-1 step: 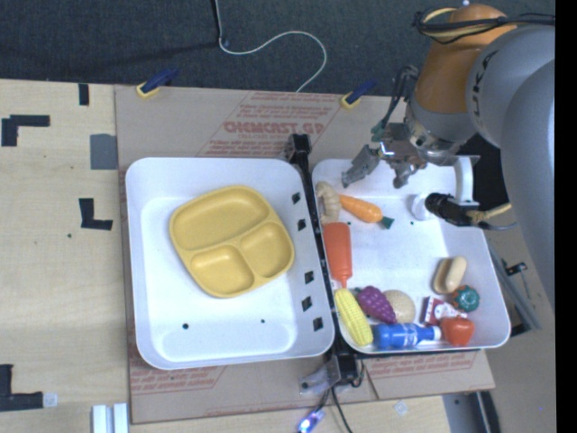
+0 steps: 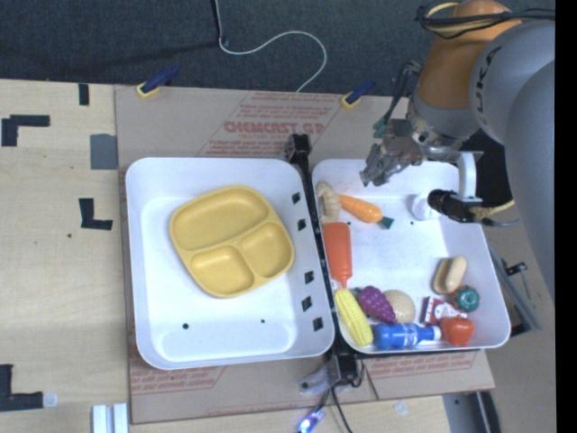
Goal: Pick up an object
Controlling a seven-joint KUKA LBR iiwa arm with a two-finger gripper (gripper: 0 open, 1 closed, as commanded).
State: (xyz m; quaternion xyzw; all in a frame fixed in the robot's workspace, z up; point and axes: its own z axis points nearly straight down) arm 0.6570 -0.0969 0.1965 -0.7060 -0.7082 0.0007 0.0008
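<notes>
While the gripper (image 2: 377, 175) hangs empty above the right bin's (image 2: 407, 253) far end, its fingers close together, a toy carrot (image 2: 361, 209) lies just below-left of it. Its long axis runs along the bin's back wall, green tip pointing right.

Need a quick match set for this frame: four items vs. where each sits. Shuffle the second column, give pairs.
1. yellow plate
2. corn
3. carrot
4. tomato

A. right bin, near right corner
B. left bin
C. right bin, far end, below the hand
D. right bin, near left corner

Pairs: 1-B, 2-D, 3-C, 4-A
</notes>
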